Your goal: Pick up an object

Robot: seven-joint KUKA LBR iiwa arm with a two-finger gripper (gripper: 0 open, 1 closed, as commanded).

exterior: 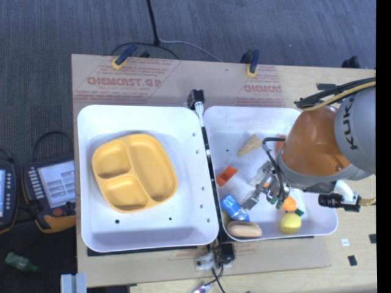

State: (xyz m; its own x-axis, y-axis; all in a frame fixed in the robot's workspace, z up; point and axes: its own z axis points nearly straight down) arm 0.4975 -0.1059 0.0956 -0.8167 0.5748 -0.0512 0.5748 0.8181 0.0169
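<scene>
The arm reaches in from the right, bent down over the right bin (232, 122), and its gripper (264, 187) hangs low near the middle of this bin. I cannot tell if the fingers are spread or pressed together, and nothing is seen between them.

On the worktop (287, 83) are two white bins. The left bin (98, 231) holds one yellow divided plate (134, 171) with three compartments. The right bin holds six small things: one tan cone (249, 144), one orange block (226, 175), one blue packet (234, 207), one brown bun (244, 229), one yellow lemon (291, 223) and one small orange piece (289, 204) just beside the gripper
</scene>
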